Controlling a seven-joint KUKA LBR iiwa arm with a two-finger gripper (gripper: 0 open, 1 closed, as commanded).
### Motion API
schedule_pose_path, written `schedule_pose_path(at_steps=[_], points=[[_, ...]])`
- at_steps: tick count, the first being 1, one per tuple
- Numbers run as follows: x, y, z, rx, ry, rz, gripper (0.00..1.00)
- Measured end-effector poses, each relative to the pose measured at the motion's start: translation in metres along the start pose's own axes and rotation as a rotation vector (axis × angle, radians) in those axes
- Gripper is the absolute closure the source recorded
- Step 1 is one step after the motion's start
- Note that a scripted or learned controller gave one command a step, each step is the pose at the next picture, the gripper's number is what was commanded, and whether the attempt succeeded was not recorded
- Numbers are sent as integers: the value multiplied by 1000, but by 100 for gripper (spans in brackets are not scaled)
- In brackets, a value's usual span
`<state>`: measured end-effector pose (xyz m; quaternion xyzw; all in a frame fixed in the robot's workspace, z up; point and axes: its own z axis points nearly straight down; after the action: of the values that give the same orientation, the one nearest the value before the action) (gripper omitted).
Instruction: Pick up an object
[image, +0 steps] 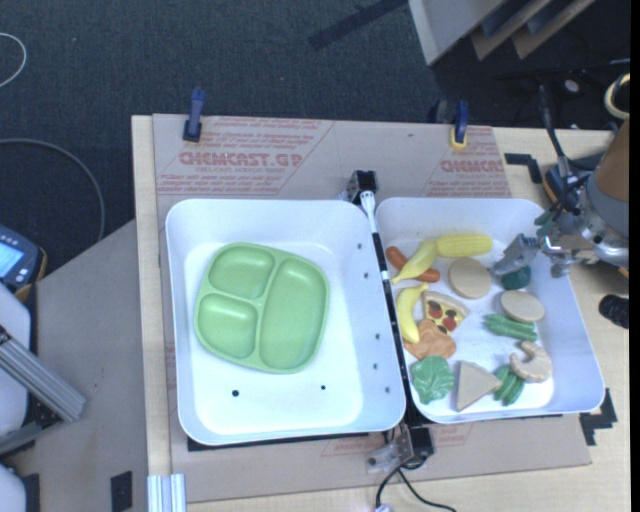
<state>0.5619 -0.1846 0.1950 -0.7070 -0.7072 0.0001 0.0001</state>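
1. Nearest the camera, along the front of my right bin, lie a green leafy piece, a tan wedge, some green pods and a pale mushroom shape.
2. Behind those sit a pizza slice, a yellow banana, a long green bean and a tan round.
3. Farther back are a second tan round, an orange sausage and an ear of corn; any of these could be picked.
4. My pincer hangs low over the bin's far right part, just beside the second tan round; whether it is released or clenched I cannot tell.
5. My left bin holds a green divided plate with three compartments.
6. Beyond both bins, the board carries red print reading "CHEMCAST" twice, the first followed by letters like "G.P"; the smaller lines are too fine to read.
7. Two blue clamps grip its far edge.
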Motion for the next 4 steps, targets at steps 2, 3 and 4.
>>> schedule_pose_path(at_steps=[2,3,4], points=[[91,-42,106,-14,-5,3,0],[92,-69,106,-15,-3,5,0],[9,-80,107,-10,-1,5,0]])
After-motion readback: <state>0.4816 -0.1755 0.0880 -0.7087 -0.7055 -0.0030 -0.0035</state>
